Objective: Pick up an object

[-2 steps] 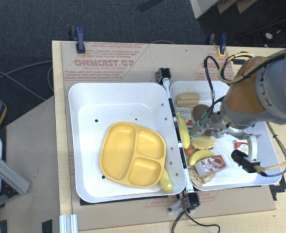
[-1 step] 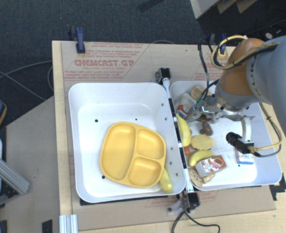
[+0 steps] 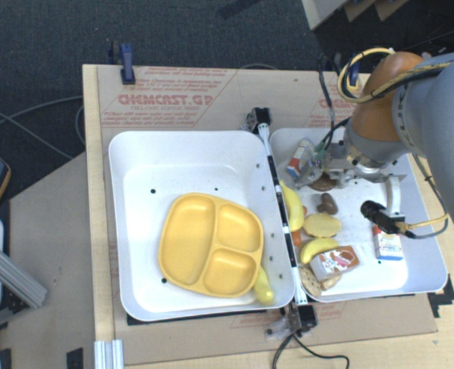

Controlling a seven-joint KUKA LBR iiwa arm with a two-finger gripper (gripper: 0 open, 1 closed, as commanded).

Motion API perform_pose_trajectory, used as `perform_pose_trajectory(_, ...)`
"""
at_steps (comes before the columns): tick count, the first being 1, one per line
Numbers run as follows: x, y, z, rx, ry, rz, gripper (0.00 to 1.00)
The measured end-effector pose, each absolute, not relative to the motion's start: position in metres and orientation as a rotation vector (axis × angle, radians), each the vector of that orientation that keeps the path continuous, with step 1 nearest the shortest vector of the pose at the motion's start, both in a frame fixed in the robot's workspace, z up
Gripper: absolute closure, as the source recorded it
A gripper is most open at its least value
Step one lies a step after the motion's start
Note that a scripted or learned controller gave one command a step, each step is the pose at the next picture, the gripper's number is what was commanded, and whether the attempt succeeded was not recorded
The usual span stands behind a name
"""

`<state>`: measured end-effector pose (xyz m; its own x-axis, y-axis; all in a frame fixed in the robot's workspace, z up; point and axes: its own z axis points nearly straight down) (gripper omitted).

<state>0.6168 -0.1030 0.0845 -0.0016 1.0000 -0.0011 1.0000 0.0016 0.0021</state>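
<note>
The right bin holds several small items. My gripper hangs low over its back left corner, right above a brown lump and beside a small printed packet. Nothing shows as held. A long banana lies along the bin's left wall. In front of the gripper sit a brown nut-like piece, a pale yellow potato-shaped item, a short banana and a red-and-white snack packet.
A small red, white and blue box lies at the right bin's right side. In the left bin, a yellow divided plate has a yellow-green item at its front right edge. The grey arm spans the right bin's back right.
</note>
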Motion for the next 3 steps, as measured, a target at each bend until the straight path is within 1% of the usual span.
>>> perform_pose_trajectory(1, 0.663, -0.107, 0.083, 2.239, 2.232, -0.025, 0.00)
perform_pose_trajectory(2, 0.581, -0.111, 0.084, 2.230, 2.223, -0.007, 0.00)
perform_pose_trajectory(3, 0.594, -0.095, 0.085, 2.219, 2.223, 0.001, 0.00)
